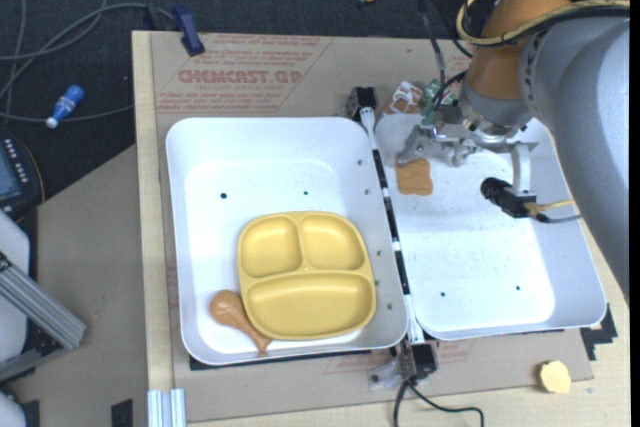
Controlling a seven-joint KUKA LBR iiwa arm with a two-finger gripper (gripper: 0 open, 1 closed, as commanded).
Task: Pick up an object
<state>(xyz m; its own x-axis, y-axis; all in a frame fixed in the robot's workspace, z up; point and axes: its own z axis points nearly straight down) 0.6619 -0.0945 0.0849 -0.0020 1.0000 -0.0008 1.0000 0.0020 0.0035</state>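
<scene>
Brown toast-like piece (pixel 414 178) lies in the right bin (pixel 500 295), upper centre of frame, beneath the gripper (pixel 440 150); finger state unclear, nothing lifted yet.

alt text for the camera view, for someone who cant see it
A grey robot arm's gripper hangs low over the right white bin, near a small brown object. The left white bin holds a yellow divided plate and a tan drumstick-shaped toy.
</scene>
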